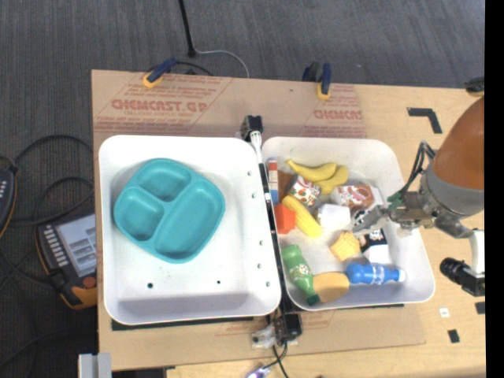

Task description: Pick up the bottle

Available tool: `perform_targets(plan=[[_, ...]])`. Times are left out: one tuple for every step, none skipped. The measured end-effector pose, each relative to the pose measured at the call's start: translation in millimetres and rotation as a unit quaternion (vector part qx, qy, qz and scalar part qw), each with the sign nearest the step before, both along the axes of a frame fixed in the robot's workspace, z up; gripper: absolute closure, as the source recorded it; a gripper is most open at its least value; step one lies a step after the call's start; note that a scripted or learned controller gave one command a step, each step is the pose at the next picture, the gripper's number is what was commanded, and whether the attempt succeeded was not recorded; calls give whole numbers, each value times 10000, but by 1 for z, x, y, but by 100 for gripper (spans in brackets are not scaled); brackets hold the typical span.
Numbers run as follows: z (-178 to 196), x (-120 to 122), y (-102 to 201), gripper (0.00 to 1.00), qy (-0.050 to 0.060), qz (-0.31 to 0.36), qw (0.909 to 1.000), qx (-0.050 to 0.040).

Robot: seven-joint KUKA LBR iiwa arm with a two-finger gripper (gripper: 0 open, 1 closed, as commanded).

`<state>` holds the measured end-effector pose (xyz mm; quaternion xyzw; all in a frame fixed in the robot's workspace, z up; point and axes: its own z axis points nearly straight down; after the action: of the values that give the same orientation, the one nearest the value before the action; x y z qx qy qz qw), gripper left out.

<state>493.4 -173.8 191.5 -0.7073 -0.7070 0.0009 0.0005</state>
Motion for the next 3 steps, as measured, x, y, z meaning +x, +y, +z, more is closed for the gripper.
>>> perform_targets(plan=[[-84,-10,42,0,-1,851,9964,7],[-102,-6,10,0,-44,3389,9408,-2],[22,-8,-13,0,-11,1924,9813,0]])
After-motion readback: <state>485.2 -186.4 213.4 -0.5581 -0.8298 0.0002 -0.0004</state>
